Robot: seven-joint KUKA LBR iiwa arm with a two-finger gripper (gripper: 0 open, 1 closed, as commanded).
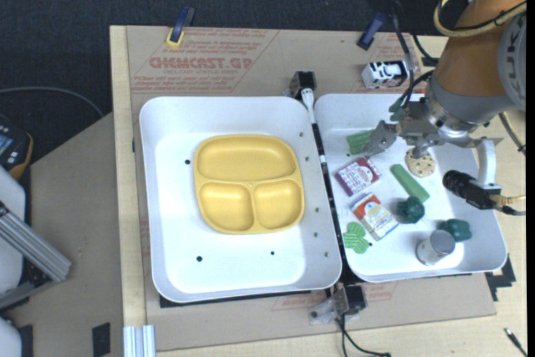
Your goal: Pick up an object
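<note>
Several small things lie in the right bin [493,251]: a green block [360,141] near its upper left, a red-and-white packet [357,176] below that, a small carton [374,217], a green leaf-shaped piece [357,238] at the lower left, a green stick with a dark knob [409,195], a round tan disc [420,164], a grey cup [435,247] and a teal piece [456,229]. Any of them could be the pick. The claw [386,136] hangs over the upper part of this bin, just beside the green block, and whether it is spread or pressed together I cannot tell from this slant; nothing is seen pinched in it. I judge the step to be the approach, before any grasp. Next, the claw likely needs to settle over one piece, perhaps the green block, and close squarely. The left bin [167,263] holds a yellow divided tray [248,182], well apart, and both bins sit on the desk [125,96].
</note>
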